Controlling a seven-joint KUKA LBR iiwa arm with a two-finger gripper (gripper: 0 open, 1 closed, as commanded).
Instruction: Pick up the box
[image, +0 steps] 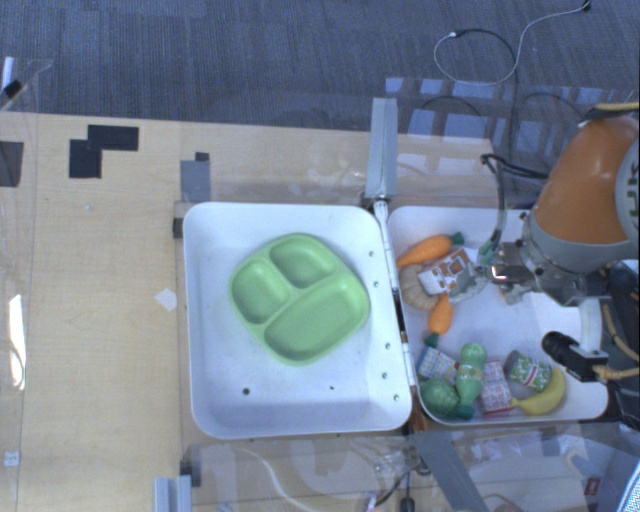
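We see the gripper (492, 268) low in the right bin (580, 405), beside the box (447, 275) lying between two carrots; pincer state we cannot tell. Green divided plate (300, 297) in left bin (215, 330).

I see my arm (590, 200) reaching in from the right, orange band up, gripper (497, 268) low, pointing left.
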